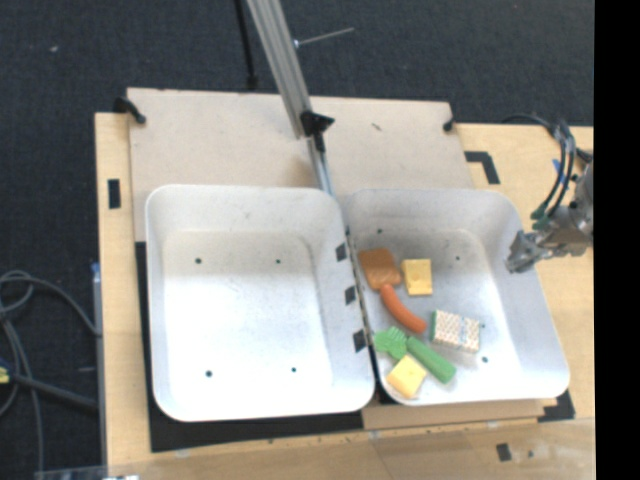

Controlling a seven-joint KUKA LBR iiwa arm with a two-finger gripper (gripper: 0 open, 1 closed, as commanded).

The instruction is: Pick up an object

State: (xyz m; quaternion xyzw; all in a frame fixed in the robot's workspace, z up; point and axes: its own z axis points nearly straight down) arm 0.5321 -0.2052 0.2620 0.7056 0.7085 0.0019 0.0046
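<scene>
The right bin (520,298) holds several small objects: a brown bread-like piece (379,265), a yellow block (417,277), an orange carrot-like stick (402,312), a pale patterned block (456,331), a green piece (418,353) and a yellow wedge (407,377). My gripper (524,251) hovers at the bin's right rim, apart from all of them. Its tip is small and blurred in the camera view.
The left bin (160,298) lies beside the right one, sharing a middle wall. A slanted metal pole (285,68) rises behind the bins. Cables (560,168) hang by the arm at the right edge.
</scene>
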